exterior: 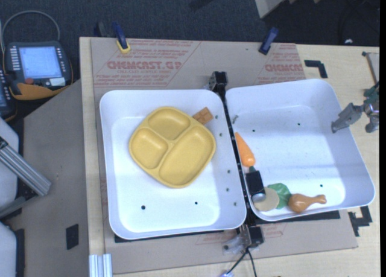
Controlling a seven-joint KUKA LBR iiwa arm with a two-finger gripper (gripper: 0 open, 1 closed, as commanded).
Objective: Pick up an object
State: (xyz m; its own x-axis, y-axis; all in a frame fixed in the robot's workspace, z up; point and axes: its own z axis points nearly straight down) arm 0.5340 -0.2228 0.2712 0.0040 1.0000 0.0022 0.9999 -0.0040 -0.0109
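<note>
Whether the jaws stand wide or narrow we cannot tell: the grey two-finger gripper (350, 117) sits at the right edge of the camera view, small and partly cut off, over the right rim of the right-hand shallow white bin (301, 101), and we see nothing held in it.

Along that bin's left wall we see an orange carrot-shaped toy (244, 149), and below it a small black block (254, 181). In the near left corner lie a round tan disc (266, 199), a green rounded piece (280, 191) just behind it, and a brown drumstick-shaped toy (305, 200) beside them, all close together and well apart from the gripper.

The left-hand shallow white bin (120, 167) bears a yellow three-compartment plastic plate (173, 146), with a small brown wooden block (202, 115) touching its far right edge.

Both bins rest on a brown cardboard sheet (157, 64) printed in red with "CHEMCAST" and further letters we cannot make out. A blue clamp (120, 37) and another blue clamp (268, 40) grip its far edge. At the far left a grey handheld control pendant with a lit screen (37, 64) lies off the bench.
</note>
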